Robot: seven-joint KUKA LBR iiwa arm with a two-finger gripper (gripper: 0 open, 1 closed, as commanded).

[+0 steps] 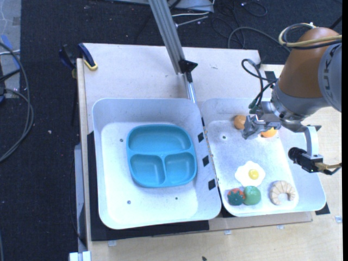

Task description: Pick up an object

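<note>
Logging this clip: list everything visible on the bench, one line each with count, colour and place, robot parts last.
bins: 2, white, side by side on the bench
divided plate: 1, blue, three compartments, in the left bin
fried egg: 1, white with yellow yolk, middle of the right bin
croissant: 1, tan, near right corner of the right bin
green toy: 1, green with red patches, near edge of the right bin, left of the croissant
orange pieces: 2, orange, far end of the right bin, either side of the gripper
arm: 1, grey with orange band, reaching in from the right
gripper: 1, dark, low over the right bin's far end
</note>
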